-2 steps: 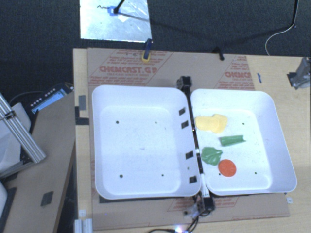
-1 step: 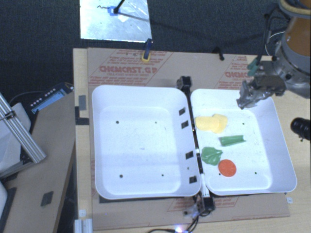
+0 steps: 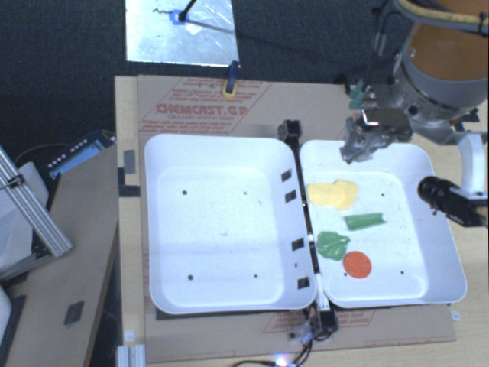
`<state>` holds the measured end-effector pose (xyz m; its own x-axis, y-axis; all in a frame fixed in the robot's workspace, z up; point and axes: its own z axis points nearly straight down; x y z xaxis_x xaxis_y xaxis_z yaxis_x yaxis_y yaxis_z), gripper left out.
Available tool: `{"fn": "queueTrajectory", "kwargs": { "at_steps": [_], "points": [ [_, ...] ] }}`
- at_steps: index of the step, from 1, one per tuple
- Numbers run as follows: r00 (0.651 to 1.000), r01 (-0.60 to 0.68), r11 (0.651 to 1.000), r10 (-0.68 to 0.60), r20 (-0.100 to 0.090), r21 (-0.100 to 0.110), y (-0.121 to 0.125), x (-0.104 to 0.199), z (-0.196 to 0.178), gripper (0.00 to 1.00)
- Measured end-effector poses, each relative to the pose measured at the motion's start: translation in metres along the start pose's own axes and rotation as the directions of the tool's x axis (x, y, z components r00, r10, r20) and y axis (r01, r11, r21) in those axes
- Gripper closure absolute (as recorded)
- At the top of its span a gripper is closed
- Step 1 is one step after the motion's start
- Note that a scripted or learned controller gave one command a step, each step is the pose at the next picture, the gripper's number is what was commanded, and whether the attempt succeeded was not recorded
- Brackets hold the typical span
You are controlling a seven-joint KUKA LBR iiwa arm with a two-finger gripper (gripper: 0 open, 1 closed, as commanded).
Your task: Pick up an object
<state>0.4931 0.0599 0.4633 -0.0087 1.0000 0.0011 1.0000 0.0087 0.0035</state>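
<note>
Several small objects lie in the right bin [image 3: 439, 277]: a yellow soft piece [image 3: 333, 194] near its left wall, a green flat stick [image 3: 364, 221] beside it, a green leafy piece [image 3: 331, 245] lower down, and an orange-red disc [image 3: 357, 264] at the front. My gripper [image 3: 356, 151] hangs over the bin's back left corner, above and behind the yellow piece, with nothing visibly held. The fingers blur into the wrist body.
The left bin [image 3: 160, 228] sits beside the right one, joined by a black clamped seam [image 3: 299, 212]. A black camera mount [image 3: 451, 199] juts over the right bin's right edge. A silver sheet [image 3: 181, 21] lies on the floor beyond the bench.
</note>
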Motion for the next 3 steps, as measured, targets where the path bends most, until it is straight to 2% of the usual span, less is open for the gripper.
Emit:
{"fn": "queueTrajectory", "kwargs": {
  "at_steps": [1,2,3],
  "points": [
    [1.0,0.007,1.0,-0.007,-0.005,-0.007,0.003,0.107,-0.076,1.0],
    [1.0,0.001,1.0,-0.002,0.005,0.017,-0.008,0.169,0.07,1.0],
    [1.0,-0.004,1.0,0.004,-0.005,-0.008,-0.005,0.164,-0.03,1.0]
  ]
}}
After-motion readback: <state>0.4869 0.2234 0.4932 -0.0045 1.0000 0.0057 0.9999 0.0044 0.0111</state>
